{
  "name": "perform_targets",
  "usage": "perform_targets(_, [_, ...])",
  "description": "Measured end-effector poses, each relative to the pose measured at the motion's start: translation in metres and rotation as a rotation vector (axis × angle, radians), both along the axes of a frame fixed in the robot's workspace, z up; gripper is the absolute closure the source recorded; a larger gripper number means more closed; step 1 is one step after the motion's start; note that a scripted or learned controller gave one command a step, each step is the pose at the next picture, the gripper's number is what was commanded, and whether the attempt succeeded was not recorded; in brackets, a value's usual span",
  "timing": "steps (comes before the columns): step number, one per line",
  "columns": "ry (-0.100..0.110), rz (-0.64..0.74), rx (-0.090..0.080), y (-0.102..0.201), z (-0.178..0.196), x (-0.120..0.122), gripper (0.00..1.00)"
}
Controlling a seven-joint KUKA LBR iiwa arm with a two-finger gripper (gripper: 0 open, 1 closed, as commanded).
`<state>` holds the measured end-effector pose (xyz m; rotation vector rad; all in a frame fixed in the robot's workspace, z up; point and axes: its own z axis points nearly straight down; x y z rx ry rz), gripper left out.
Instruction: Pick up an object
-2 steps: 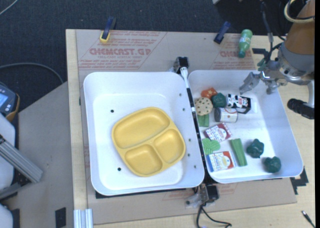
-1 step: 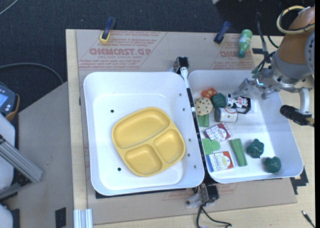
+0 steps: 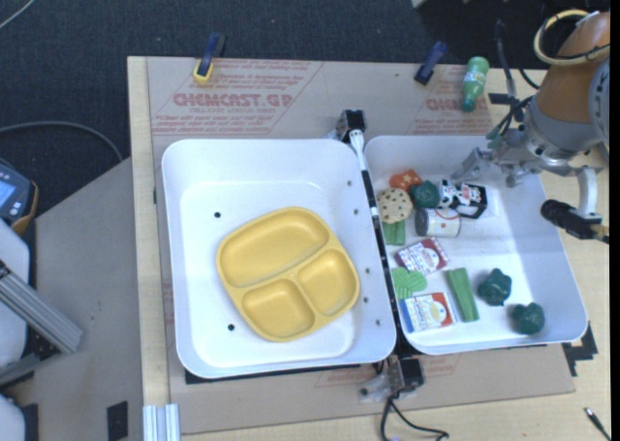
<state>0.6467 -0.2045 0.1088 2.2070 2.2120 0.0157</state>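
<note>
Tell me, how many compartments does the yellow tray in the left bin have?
3. The yellow tray has one long compartment along its upper-left side, one at its right end and one at its lower end. None seems hidden; nothing lies in them.

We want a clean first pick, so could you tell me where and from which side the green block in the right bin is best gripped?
Grip the green block across its narrow width near mid-length, coming straight down. It lies flat and elongated; a small packet sits close on its left, while its right side has more room.
</note>
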Motion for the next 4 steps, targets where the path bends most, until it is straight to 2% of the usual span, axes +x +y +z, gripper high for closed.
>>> perform_targets(1, [-0.006,0.001,0.003,0.002,0.011,0.002,1.00])
perform_targets(2, [0.011,-0.002,0.001,-0.007,0.065,-0.002,1.00])
perform_targets(3, [0.010,-0.001,0.001,-0.007,0.120,0.000,1.00])
perform_targets(4, [0.023,0.001,0.007,0.036,0.109,-0.032,1.00])
